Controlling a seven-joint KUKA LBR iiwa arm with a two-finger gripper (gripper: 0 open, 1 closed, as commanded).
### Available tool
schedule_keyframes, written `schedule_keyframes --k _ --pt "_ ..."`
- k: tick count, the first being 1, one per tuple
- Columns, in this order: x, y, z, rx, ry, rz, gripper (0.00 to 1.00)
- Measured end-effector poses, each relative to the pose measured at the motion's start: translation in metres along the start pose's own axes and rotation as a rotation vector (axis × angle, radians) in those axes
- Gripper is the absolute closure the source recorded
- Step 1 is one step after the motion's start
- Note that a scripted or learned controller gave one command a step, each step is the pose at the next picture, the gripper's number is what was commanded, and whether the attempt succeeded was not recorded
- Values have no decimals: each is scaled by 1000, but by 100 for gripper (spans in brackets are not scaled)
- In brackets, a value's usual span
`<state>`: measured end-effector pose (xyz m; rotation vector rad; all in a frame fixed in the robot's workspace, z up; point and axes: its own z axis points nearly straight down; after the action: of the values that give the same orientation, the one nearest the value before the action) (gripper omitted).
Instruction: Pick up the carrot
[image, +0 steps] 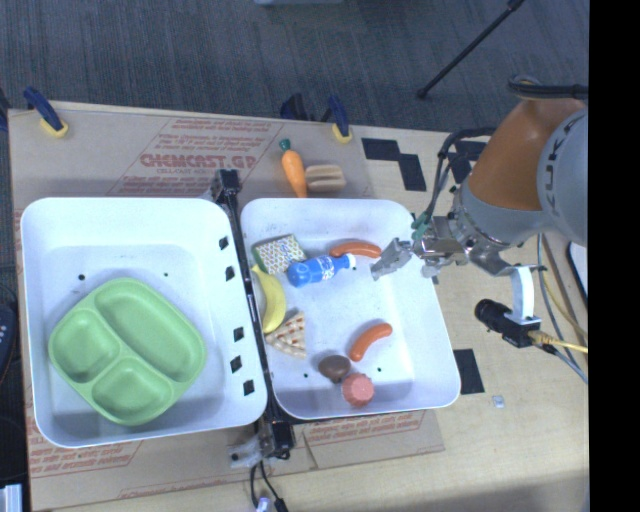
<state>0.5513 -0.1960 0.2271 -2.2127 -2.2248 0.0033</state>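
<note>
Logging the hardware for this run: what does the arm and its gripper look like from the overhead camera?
The arm is grey with a broad orange band above the wrist and dark lettering on its grey shell. The wrist carries a cluster of metal fittings with black cables looped around it. The gripper is small, grey and metallic. Yellow and black cables run along the bench beside the arm.

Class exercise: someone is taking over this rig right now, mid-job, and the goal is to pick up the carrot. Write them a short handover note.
Claw: over the right bin's right side, near a sausage; nothing visible between its fingers.
Carrot: lying outside the bins, on the cardboard behind the right bin, beside a bun.
Done: nothing yet; the carrot is untouched.
Left: bring the claw back past the bin's far rim to the carrot, grasp it and lift.
</note>
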Motion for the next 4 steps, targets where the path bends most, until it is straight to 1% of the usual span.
schedule_keyframes --k 1,2,3,4 --pt "49 11 136 0 0 -185 0" --pt "60 12 -16 -2 -2 -205 0" --pt "72 -20 136 1 1 251 0" --pt "108 97 35 -2 0 288 0"
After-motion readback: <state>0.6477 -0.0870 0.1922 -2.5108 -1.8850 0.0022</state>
